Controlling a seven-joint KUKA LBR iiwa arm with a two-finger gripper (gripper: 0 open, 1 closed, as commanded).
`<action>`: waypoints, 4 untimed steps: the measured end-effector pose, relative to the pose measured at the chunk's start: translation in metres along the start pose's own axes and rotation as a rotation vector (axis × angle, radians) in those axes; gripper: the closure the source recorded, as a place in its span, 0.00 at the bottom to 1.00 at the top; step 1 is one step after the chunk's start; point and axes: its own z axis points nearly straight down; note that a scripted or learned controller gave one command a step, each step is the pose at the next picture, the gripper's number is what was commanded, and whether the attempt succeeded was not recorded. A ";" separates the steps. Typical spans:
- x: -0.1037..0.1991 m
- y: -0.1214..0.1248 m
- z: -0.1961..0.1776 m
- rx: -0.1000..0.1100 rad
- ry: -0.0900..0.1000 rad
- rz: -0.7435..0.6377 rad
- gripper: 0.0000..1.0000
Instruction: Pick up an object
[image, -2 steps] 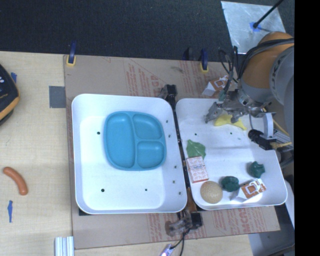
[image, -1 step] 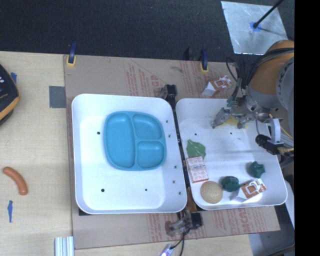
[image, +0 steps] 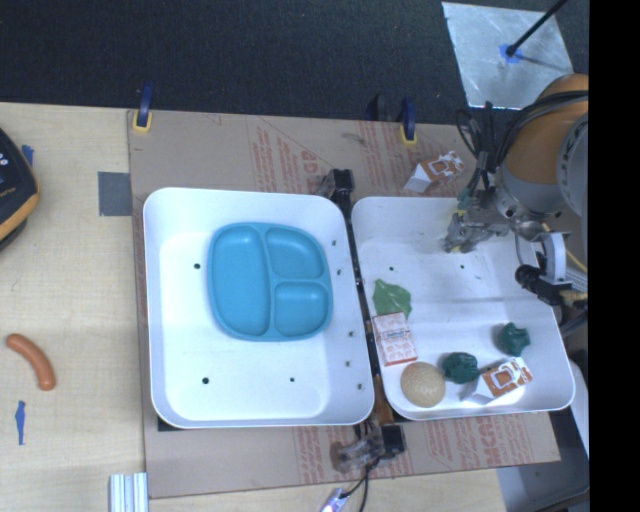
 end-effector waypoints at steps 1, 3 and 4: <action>0.022 -0.014 -0.083 -0.007 -0.002 0.002 1.00; 0.114 -0.014 -0.088 -0.002 -0.002 0.001 1.00; 0.180 -0.004 -0.089 -0.004 -0.002 0.000 1.00</action>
